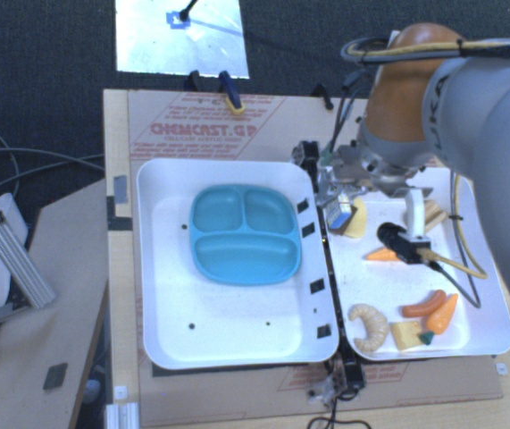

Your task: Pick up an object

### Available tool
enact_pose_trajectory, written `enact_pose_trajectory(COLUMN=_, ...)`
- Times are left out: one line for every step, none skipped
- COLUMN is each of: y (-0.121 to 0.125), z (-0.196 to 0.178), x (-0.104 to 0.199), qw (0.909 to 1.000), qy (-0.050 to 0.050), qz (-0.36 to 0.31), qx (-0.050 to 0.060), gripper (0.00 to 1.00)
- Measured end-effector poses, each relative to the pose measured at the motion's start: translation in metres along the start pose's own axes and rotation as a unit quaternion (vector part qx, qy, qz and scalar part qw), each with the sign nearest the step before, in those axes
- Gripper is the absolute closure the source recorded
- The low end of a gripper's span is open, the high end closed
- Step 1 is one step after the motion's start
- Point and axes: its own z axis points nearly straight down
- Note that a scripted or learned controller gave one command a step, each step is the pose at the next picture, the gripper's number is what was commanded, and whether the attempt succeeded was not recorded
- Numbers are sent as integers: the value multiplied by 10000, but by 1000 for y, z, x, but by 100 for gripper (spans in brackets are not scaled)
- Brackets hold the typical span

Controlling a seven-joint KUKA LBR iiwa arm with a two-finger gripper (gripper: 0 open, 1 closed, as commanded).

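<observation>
Gripper (339, 206) low at right bin's (491, 307) left wall, finger state unclear — toy foods crowd it; blue plate (244, 236) alone in left bin (170, 320).

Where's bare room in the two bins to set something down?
The left white bin has bare floor along its near edge and left side, around the blue divided plate. The right white bin is crowded: the gripper over a yellow block, and a shrimp-shaped toy, orange carrot toys near the front.
</observation>
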Motion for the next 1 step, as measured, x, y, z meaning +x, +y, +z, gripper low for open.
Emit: enact_pose_trajectory(y=29, z=-5, x=32, qw=10000, qy=1, qz=1, qx=-6, gripper=100)
